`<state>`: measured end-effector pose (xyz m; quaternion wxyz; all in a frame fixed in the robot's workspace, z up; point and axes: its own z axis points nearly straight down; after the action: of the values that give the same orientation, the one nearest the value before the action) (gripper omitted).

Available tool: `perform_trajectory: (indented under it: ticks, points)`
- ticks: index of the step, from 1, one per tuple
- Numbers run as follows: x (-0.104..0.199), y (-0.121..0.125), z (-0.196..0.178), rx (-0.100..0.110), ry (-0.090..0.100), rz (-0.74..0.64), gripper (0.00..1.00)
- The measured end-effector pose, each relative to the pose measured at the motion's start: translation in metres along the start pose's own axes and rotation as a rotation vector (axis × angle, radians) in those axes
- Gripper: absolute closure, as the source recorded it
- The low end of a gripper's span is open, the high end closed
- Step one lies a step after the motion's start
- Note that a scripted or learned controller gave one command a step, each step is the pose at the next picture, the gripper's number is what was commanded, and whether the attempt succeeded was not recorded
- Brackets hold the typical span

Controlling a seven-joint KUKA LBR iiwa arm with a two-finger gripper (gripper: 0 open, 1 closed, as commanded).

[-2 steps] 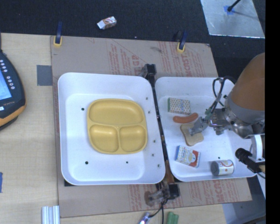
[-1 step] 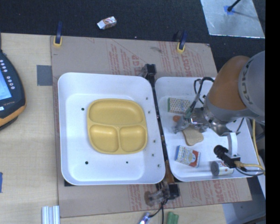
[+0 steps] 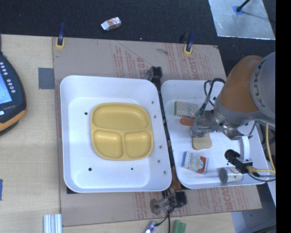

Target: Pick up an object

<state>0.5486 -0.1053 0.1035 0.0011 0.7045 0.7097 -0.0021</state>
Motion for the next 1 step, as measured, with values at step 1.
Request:
perform_trajectory:
  ticks: [1]
  points:
    - [0.0,0.0,0.0,0.0,0.0,0.0,0.0]
